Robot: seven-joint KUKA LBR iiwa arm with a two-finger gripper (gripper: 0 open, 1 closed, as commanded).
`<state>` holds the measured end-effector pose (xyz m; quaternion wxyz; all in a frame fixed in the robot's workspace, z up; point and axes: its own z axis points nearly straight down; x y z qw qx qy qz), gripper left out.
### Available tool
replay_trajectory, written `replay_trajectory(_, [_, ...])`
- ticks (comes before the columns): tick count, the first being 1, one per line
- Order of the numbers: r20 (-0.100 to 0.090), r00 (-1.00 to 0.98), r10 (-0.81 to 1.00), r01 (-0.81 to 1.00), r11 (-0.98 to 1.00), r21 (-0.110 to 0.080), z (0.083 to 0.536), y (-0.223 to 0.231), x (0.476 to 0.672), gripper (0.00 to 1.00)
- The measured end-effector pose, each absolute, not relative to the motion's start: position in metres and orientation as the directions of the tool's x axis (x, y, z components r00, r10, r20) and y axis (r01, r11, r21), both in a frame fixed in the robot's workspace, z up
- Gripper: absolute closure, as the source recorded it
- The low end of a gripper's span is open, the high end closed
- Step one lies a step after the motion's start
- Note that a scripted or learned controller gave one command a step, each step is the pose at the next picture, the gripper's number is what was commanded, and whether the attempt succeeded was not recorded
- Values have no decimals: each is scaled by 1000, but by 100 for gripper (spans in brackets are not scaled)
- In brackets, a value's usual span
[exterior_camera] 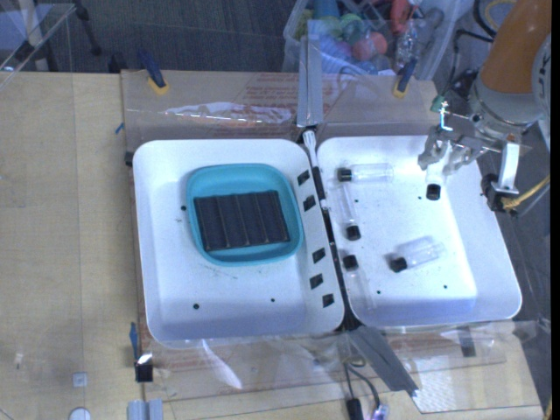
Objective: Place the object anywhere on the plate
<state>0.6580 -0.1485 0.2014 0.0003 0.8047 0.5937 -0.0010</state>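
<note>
Two white bins are sitting side by side on the bench; the left bin (166, 313) is carrying a teal plate (203, 182) with a dark ribbed slab (241, 220) lying in it. The right bin (490, 287) is holding the clear vials with black caps. The arm (516, 51) is hanging over that bin's far right corner, gripper (442, 154) pointing down, nothing between its fingers; I can't tell if they're apart or together.

Likeliest target: vial (416, 255) lying on its side mid-bin, well apart from the plate. Another vial (366, 174) is lying near the far wall, more along the divider. A small black cap (432, 192) is sitting just below the gripper.

Judging by looks: light, rigid, smooth, round, so it's going to roll and slip. Best pinched across the barrel mid-length, not at the cap.
</note>
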Motion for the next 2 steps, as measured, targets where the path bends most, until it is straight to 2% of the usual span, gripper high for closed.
replay_trajectory(1, [-2,295,955,955,-295,0,202,-148,658,0])
replay_trajectory(2, [-1,389,921,921,-389,1,253,-204,667,0])
